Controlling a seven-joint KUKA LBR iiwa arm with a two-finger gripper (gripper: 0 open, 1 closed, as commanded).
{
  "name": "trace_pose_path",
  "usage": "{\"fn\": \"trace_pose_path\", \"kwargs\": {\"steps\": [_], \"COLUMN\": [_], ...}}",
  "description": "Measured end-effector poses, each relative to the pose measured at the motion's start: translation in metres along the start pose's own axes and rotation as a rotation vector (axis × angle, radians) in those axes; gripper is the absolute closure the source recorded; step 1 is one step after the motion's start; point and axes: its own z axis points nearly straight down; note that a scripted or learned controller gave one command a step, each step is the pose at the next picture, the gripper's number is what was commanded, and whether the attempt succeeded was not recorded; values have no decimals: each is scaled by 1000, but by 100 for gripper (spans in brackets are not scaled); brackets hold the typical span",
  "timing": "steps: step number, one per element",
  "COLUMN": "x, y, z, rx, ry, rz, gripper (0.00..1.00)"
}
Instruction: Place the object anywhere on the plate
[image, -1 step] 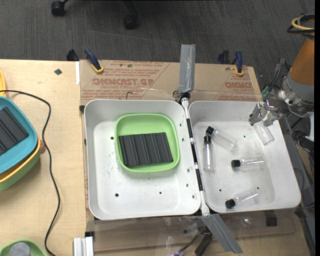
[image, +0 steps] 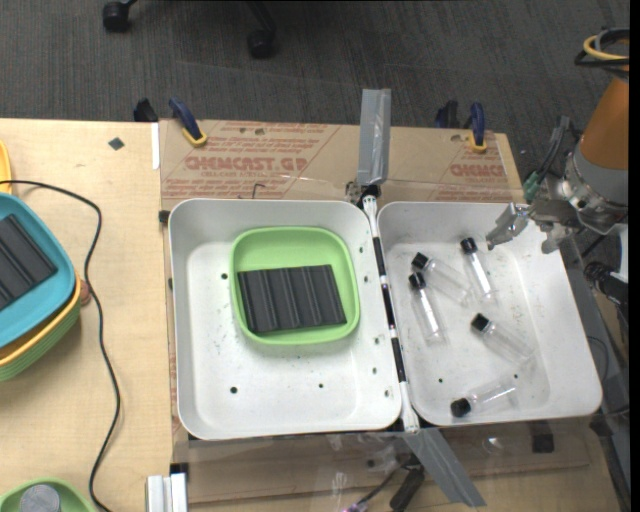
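A green square plate (image: 344, 262) lies in the left white bin (image: 200, 380), and a dark ribbed slab (image: 294, 298) rests flat on it. Several clear vials with black caps lie scattered in the right bin (image: 560, 385): one (image: 476, 266) near the back, one (image: 426, 304) by the left wall, one (image: 501, 337) in the middle, one (image: 484, 398) at the front. My gripper (image: 525, 237) hovers over the right bin's back right corner. It is open, with nothing between its fingers, and the nearest vial lies to its lower left.
Stacked teal and yellow dishes (image: 30, 290) sit on the wooden bench at far left, with a black cable (image: 100, 330) running past them. Cardboard (image: 270, 160) held by blue clamps (image: 186, 120) lies behind the bins. A metal divider (image: 374, 140) stands between them.
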Motion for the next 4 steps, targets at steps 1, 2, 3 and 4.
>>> {"fn": "trace_pose_path", "kwargs": {"steps": [1, 2, 3, 4], "x": [-8, -25, -47, -41], "y": [-27, -46, -64, -72], "z": [-55, -80, -100, -127], "rx": [2, 2, 2, 2], "ry": [-2, -2, -2, -3], "rz": [229, 285, 413, 570], "gripper": [0, 0, 0, 0]}}
